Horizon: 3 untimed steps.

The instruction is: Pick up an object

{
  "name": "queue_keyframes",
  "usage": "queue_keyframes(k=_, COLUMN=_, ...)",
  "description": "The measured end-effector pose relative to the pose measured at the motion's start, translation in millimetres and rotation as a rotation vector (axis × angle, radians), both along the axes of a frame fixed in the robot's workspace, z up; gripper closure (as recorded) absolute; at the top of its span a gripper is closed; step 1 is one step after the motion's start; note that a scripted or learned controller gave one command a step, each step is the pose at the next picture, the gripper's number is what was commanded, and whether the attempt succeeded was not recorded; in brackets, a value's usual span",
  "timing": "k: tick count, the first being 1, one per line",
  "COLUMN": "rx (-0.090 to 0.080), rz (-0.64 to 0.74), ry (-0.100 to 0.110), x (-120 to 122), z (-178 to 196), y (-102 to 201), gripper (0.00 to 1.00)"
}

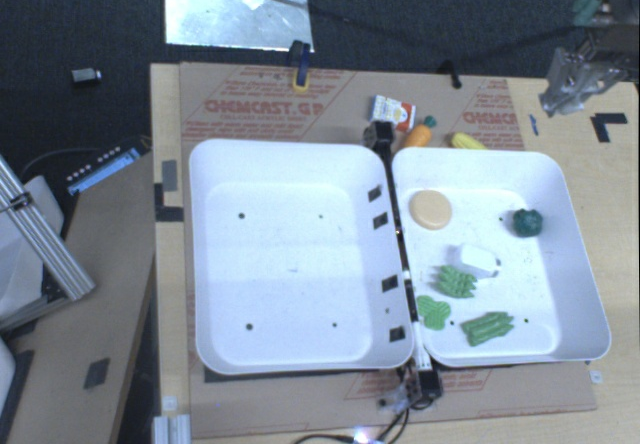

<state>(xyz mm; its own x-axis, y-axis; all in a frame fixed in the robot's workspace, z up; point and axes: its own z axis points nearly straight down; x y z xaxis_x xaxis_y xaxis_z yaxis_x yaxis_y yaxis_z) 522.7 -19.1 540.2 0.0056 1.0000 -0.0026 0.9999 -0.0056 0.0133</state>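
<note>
While the gripper (578,84) hangs off the bins, grip unclear, the tan disc (431,209) looks light, stiff, best pinched across its edges.

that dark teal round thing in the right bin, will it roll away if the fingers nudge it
Probably. The teal ball looks rounded, so an off-centre touch would likely send it rolling. It sits on the bare floor of the right bin near the far wall, which may stop it. It looks small, likely light.
</note>
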Motion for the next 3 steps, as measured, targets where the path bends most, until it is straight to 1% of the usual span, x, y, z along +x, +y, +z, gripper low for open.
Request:
queue_keyframes(k=1, rx=0.004, rz=0.02, ry=0.023, x=-38.5, z=-109.1, y=104.5, gripper=1.0)
queue_keyframes(k=2, rx=0.003, rz=0.002, ry=-0.002, x=-36.0, z=-0.7, y=39.2, gripper=1.0)
queue_keyframes(k=3, rx=-0.002, rz=-0.004, ry=0.011, x=20.5, z=-5.9, y=-75.5, gripper=1.0)
